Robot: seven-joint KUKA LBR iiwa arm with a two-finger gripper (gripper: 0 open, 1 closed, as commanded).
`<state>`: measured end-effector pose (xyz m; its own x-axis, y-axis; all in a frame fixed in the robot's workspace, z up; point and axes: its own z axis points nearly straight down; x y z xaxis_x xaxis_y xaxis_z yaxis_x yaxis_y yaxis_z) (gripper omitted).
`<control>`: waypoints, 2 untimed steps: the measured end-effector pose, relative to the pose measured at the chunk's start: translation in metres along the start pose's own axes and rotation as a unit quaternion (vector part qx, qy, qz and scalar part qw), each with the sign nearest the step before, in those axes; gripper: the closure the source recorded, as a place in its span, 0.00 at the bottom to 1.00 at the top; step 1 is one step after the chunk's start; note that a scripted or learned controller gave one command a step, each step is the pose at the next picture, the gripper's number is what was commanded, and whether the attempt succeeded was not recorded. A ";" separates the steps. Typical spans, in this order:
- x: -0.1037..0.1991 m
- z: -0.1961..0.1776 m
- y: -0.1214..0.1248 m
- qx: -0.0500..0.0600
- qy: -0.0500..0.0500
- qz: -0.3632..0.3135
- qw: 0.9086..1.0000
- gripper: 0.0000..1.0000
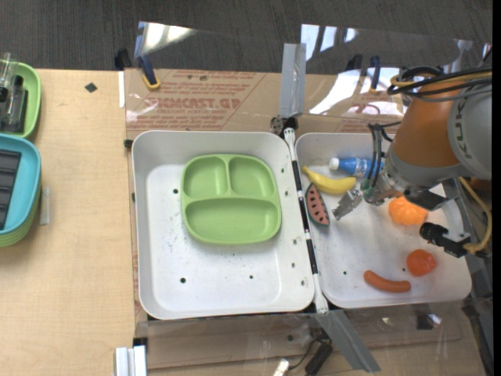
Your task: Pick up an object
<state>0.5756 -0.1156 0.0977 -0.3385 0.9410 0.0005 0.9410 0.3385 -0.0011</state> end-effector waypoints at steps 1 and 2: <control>0.000 0.000 0.000 0.000 0.000 0.000 1.000 0.00; 0.000 0.000 0.000 0.000 0.000 0.000 1.000 0.00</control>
<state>0.5756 -0.1156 0.0977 -0.3386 0.9409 0.0005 0.9409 0.3386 -0.0011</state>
